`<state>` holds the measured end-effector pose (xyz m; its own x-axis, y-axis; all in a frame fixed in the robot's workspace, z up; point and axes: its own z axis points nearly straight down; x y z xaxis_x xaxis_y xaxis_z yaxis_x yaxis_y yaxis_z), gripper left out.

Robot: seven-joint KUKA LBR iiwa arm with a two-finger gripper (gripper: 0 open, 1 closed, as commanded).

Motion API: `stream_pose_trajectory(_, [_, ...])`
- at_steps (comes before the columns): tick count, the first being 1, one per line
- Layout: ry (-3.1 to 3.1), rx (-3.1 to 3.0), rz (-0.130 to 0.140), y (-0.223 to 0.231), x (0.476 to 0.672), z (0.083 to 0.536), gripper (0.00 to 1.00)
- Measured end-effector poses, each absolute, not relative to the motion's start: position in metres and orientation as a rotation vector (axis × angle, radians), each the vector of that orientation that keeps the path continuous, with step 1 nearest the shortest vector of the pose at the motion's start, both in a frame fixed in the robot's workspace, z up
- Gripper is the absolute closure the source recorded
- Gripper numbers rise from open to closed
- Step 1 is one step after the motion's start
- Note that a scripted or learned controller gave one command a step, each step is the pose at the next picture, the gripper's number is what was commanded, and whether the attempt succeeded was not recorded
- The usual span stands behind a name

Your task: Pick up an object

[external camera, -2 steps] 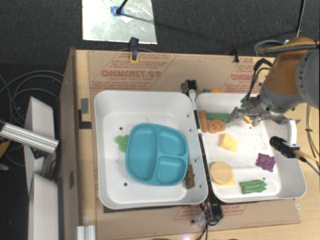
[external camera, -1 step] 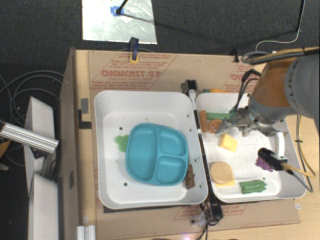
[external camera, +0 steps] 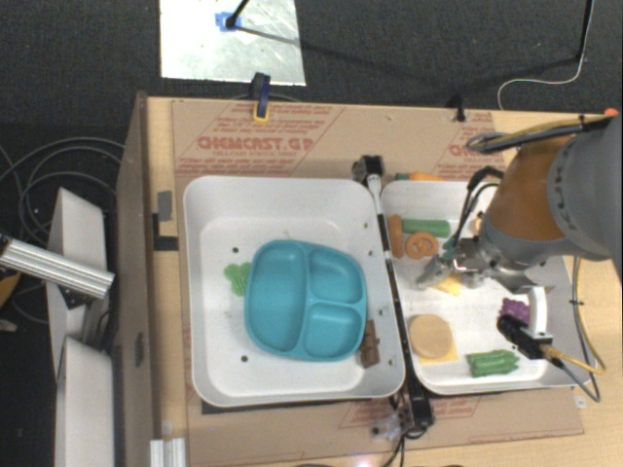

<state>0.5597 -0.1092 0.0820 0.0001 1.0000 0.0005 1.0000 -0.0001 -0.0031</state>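
Observation:
My gripper (external camera: 444, 269) hangs low over the middle of the right bin (external camera: 560, 280), with the grey arm and its orange band coming in from the right. A small yellow piece (external camera: 449, 285) lies right under the gripper tip; I cannot see whether they touch. Just left of the gripper are an orange ring-shaped piece (external camera: 421, 246), a green piece (external camera: 425, 227) and an orange stick (external camera: 395, 233). A tan round disc (external camera: 431, 337) lies nearer the front, with a green piece (external camera: 492, 361) and a purple piece (external camera: 514, 310) to its right.
The left bin (external camera: 209, 251) holds a blue divided plate (external camera: 307, 300), a green leafy piece (external camera: 237, 277) at the plate's left and a brown piece (external camera: 370, 343) by the bin's right wall. An orange piece (external camera: 424, 176) sits at the right bin's far rim.

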Motion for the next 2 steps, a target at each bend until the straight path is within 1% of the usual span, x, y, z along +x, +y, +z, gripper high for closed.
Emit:
stream_pose_trajectory(1, [-2.225, -2.221, -0.003, -0.108, 0.562, 0.095, 1.0])
stream_pose_trajectory(2, [-2.241, -2.213, -0.018, -0.037, 0.599, 0.191, 1.0])
